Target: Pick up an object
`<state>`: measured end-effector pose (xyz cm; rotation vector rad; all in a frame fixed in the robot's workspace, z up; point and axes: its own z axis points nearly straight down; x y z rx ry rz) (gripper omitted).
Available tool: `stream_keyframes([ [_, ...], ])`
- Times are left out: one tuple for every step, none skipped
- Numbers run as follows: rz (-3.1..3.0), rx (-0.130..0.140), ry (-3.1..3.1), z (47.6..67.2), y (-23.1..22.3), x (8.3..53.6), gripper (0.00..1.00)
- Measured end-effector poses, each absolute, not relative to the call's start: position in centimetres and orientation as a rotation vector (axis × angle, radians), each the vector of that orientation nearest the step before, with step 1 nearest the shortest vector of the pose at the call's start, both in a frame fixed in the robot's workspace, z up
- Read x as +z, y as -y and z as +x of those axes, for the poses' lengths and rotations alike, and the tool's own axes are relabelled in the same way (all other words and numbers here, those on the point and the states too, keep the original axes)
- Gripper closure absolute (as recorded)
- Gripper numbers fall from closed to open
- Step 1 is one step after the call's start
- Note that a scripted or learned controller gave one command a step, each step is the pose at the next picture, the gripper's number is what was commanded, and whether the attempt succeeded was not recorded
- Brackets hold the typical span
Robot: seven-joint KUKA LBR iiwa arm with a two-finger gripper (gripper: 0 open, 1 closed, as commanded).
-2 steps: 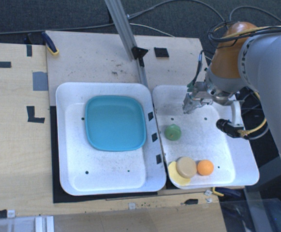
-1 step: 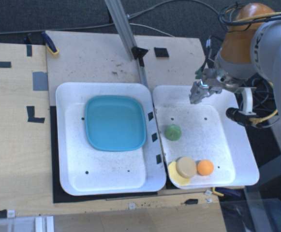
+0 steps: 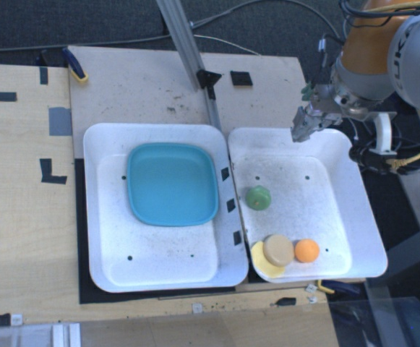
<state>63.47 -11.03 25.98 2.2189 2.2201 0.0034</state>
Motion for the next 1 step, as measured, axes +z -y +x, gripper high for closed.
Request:
stream_keyframes([
  [2.218, 0.001, -2.226, 62.33, 6.31, 26.19, 1.0],
])
